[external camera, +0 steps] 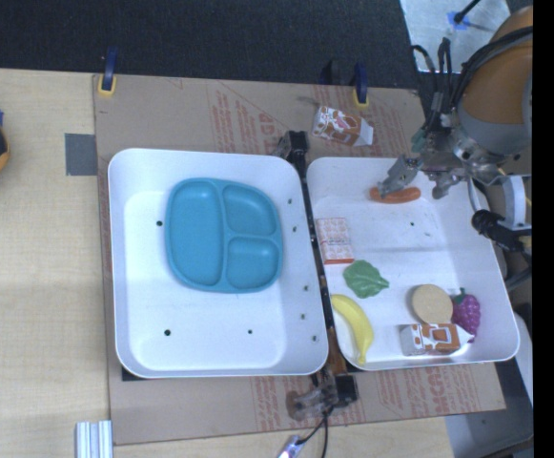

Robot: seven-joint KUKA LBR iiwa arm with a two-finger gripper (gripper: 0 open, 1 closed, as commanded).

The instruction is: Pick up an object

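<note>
Near the far edge of the right bin (486,284), the gripper (420,181) hangs with its fingers spread, one tip just beside the orange sausage (395,196), nothing pinched between them. The sausage lies flat, its long axis running along that far edge. It looks light, smooth and somewhat slippery, best pinched across its narrow middle.

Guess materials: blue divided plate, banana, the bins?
Blue divided plate: likely matte moulded plastic, uniform colour, soft sheen. Banana: probably a plastic toy, even yellow, smooth surface. Bins: white moulded plastic by the look, rounded corners, light glare; could be coated.
</note>
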